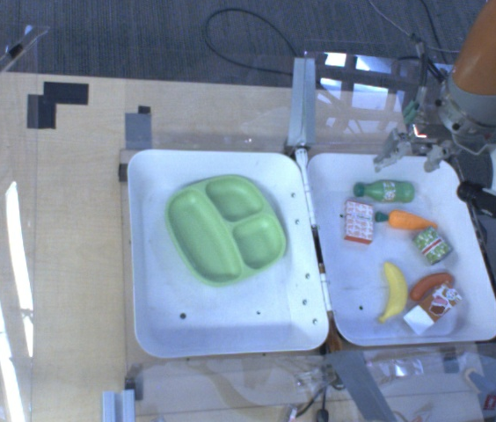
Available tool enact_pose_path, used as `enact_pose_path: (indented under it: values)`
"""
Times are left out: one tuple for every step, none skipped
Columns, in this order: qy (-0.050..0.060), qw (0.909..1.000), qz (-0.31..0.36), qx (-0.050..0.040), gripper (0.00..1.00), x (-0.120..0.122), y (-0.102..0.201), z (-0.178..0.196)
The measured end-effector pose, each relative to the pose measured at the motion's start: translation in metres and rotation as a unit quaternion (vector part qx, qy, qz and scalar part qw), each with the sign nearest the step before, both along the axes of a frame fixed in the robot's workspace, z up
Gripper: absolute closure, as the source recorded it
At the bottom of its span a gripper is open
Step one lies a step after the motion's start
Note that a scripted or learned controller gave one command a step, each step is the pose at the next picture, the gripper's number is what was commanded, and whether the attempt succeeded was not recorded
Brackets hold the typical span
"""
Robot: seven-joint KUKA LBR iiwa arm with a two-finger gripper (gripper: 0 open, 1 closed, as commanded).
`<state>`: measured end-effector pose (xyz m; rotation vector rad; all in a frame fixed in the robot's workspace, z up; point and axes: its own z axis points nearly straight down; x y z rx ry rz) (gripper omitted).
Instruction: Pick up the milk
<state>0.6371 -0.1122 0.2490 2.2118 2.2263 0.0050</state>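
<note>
The arm is cut off by the top and right edges, leaving its orange band and wrist in frame. At the gripper, cables and brackets clutter the fingers, too small to tell whether they are spread or closed. Well below the fingers, the milk carton partly hides the sausage; its print is too small to read.

Around the milk, a sausage touches behind and a banana lies just left, leaving its right and front sides open.
</note>
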Motion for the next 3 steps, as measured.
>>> enact_pose_path:
  values:
    - [0.0,0.9952,0.098,-0.0004,0.0,-0.054,0.006,-0.097]
    - [-0.003,0.9934,0.115,-0.0011,0.0,-0.02,0.024,-0.16]
    - [-0.004,0.9816,0.191,-0.003,0.0,-0.102,-0.018,-0.159]
